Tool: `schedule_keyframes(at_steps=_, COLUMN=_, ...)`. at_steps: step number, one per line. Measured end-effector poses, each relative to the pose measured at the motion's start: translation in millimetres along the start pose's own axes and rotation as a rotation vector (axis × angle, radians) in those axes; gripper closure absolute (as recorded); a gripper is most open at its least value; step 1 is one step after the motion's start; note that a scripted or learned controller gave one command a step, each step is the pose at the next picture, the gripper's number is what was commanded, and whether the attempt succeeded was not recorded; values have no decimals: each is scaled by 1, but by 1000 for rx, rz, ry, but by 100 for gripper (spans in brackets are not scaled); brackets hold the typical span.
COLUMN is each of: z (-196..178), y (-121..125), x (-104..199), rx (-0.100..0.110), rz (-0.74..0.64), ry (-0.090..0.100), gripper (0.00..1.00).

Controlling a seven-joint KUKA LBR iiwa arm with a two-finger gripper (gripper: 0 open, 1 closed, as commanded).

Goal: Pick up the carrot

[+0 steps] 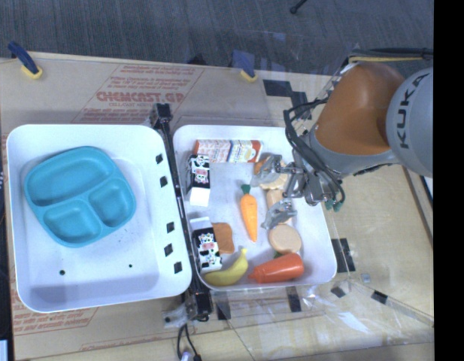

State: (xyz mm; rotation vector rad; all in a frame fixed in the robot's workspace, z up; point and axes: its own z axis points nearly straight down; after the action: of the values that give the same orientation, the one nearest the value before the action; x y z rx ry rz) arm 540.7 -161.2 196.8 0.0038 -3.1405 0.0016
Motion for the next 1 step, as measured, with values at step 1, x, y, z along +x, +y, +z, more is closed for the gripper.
schedule_keyframes(at_steps=1, z=105, y=13, x=-15, rx=-4, rz=-71, ry=4, gripper=0)
